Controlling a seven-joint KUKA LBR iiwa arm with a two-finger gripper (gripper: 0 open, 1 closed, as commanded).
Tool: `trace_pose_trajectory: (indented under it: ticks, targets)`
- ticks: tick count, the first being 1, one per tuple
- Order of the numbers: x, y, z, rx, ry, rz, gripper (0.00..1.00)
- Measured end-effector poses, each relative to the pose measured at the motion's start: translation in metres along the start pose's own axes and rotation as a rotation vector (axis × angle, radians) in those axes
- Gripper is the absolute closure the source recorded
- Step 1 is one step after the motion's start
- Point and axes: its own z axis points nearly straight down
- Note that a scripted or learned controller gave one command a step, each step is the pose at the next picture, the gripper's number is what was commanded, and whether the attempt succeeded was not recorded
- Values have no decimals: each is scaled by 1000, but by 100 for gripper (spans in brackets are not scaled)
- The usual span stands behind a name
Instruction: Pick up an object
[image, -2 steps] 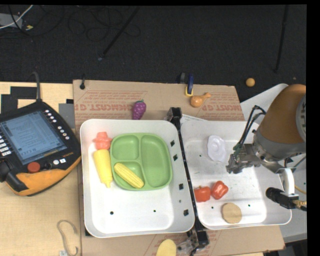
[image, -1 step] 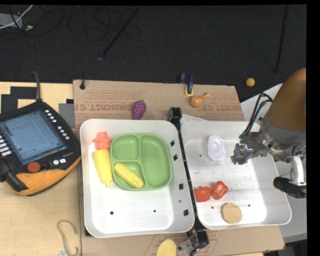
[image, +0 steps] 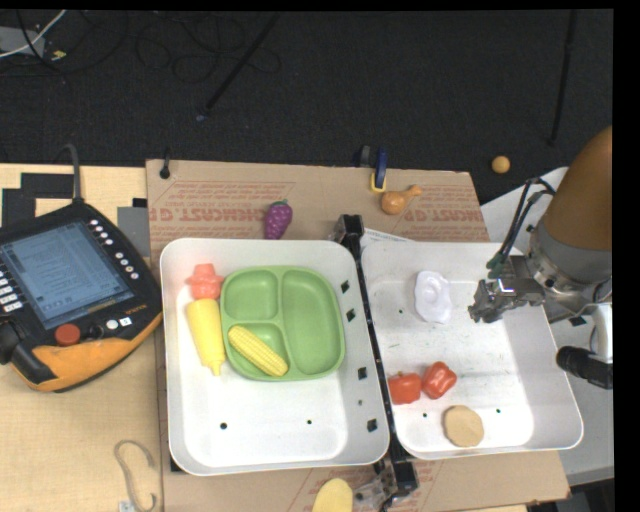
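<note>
The right bin (image: 520, 420) holds a white lump (image: 432, 296), two red pieces (image: 405, 388) (image: 439, 379) and a tan round cookie (image: 463, 426). My gripper (image: 484, 305) hangs over the right bin's upper right part, just right of the white lump and apart from it. The left bin (image: 200, 430) holds a green divided plate (image: 283, 322) with a corn cob (image: 258, 351) on it, a yellow bottle-like toy (image: 206, 333) and a pink-red toy (image: 204, 281) beside it.
A tablet controller (image: 62, 285) lies left of the bins. A purple grape toy (image: 278, 218) and an orange pear-like toy (image: 398, 199) sit on the cardboard behind the bins. A yellow object (image: 333, 495) lies at the front edge.
</note>
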Motion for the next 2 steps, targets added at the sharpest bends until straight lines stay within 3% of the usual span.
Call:
trace_pose_trajectory:
  ticks: [2]
  targets:
    - [110, 10, 13, 5, 2, -3, 100]
